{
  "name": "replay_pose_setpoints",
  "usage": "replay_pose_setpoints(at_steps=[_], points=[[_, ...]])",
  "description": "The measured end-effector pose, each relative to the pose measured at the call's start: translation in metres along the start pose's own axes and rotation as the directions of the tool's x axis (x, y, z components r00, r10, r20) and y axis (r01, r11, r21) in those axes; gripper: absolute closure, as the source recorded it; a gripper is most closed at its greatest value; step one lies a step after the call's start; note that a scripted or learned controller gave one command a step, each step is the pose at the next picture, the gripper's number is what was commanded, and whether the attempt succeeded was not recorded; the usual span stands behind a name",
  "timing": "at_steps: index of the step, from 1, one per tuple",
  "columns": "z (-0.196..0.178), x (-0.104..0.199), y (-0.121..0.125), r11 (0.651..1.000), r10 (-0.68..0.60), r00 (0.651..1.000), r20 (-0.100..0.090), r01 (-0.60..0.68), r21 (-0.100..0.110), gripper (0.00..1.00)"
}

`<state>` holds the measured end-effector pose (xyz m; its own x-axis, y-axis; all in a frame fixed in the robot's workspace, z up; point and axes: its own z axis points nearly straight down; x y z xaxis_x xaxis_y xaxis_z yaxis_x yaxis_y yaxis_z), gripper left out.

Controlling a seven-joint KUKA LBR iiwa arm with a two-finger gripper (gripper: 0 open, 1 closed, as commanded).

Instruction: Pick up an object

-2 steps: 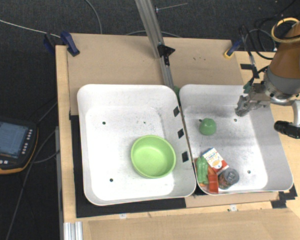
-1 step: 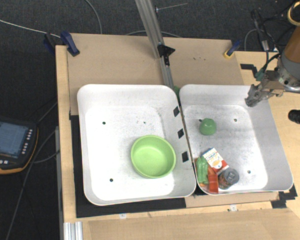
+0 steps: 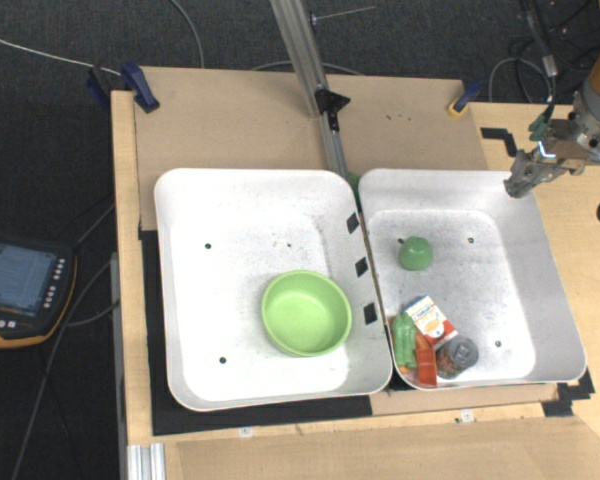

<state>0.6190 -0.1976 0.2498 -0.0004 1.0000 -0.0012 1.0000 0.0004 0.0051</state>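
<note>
The right bin (image 3: 525, 268) holds a small green round object (image 3: 415, 254) near its middle. A cluster lies at its front left corner: an orange-and-white carton (image 3: 426, 319), a green piece (image 3: 406, 345), a red piece (image 3: 425, 364) and a grey round object (image 3: 461, 354). A light green bowl (image 3: 306, 313) sits in the left bin (image 3: 210, 268). My gripper (image 3: 523, 180) hangs over the back right corner of the right bin, far from all the objects, with nothing visible between its fingers.
A slanted metal pole (image 3: 305, 53) crosses the bench from the top and ends between the bins. Blue and orange clamps (image 3: 140, 88) hold the board's back corners. A handheld pendant (image 3: 20, 288) lies at far left, off the bench.
</note>
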Motion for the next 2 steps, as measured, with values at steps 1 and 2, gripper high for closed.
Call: replay_pose_setpoints(at_steps=[1, 2], points=[[0.007, 0.053, -0.021, 1.0, -0.004, 1.0, -0.002, 0.004, 0.004, 1.0], [0.001, 0.103, -0.026, 1.0, -0.004, 1.0, -0.003, 0.004, 0.004, 1.0]])
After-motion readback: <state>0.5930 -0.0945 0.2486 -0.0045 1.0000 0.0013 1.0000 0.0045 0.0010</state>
